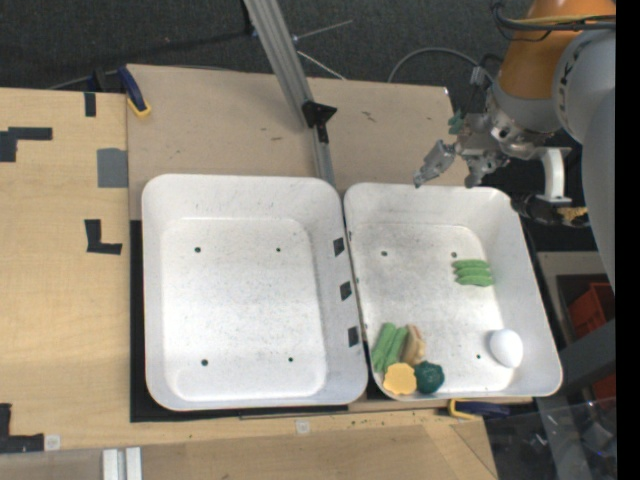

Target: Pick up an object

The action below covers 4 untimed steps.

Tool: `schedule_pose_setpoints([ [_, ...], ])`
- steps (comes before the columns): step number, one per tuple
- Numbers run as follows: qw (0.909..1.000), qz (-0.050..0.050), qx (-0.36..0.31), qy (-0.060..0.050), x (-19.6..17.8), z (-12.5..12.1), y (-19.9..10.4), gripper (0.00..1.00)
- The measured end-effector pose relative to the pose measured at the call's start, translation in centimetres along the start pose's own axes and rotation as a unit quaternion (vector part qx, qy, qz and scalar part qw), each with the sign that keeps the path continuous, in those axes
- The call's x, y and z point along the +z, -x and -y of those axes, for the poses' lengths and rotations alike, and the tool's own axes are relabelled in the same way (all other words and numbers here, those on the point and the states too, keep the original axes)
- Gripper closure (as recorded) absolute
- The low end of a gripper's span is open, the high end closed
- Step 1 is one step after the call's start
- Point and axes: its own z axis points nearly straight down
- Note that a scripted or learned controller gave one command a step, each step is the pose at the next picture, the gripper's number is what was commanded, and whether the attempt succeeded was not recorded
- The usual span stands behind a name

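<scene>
Toys lie in the right bin (520,238): a green pod (473,272), a white egg (505,348) and a near-edge cluster (405,358). Gripper (455,166) hovers over its far rim, fingers spread with nothing between.

Bright even overhead light, soft faint shadows, white bins (240,193) near overexposed, slight softness, mild grain

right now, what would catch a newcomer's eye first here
The grey arm with its orange band stands out at top right, its hand above the far rim of the right bin. Next, that bin's bright pieces: a green one alone, a white ball, and a yellow-green cluster at its near edge.
</scene>
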Motion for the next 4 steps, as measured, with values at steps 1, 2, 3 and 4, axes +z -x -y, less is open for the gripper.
schedule_pose_setpoints([
  [1,1.0000,0.000,0.000,0.000,4.9,0.9,-0.4,0.00],
  [2,1.0000,0.000,0.000,0.001,9.2,1.0,-0.4,0.00],
  [3,1.0000,0.000,-0.001,0.003,7.9,0.9,-0.5,1.00],
  [4,1.0000,0.000,0.000,0.006,3.3,1.3,-1.1,1.00],
])
